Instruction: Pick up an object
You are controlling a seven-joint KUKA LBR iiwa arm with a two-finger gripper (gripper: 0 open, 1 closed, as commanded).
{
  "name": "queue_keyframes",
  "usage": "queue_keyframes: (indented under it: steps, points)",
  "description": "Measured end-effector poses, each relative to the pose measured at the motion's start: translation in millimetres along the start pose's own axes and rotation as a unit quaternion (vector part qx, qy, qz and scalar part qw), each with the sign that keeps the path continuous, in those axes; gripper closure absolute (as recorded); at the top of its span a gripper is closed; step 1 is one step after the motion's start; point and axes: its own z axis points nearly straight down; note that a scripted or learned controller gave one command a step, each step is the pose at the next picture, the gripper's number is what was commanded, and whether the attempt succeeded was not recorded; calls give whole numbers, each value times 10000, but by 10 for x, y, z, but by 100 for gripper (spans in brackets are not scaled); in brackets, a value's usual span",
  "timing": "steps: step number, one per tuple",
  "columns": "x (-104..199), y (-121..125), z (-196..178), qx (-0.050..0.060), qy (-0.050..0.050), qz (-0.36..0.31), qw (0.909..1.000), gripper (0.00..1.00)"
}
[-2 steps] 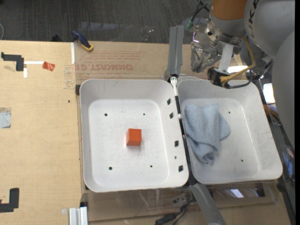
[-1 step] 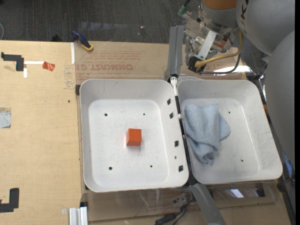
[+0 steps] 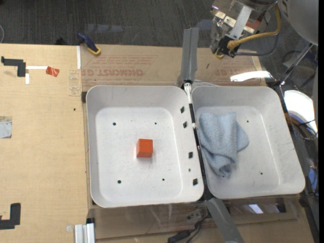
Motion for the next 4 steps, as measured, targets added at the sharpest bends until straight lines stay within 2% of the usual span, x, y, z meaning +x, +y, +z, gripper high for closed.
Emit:
queue_keyframes:
  steps: [1, 2, 3, 4]
  points:
    - [-383, 222, -272, 8, -6, 1159, 9933, 100]
    - [-435, -62, 801, 18, -11, 1648, 9863, 100]
    - [-204, -204, 1009, 2, 0, 4074, 9133, 100]
    - [139, -267, 1598, 13, -17, 1757, 9844, 100]
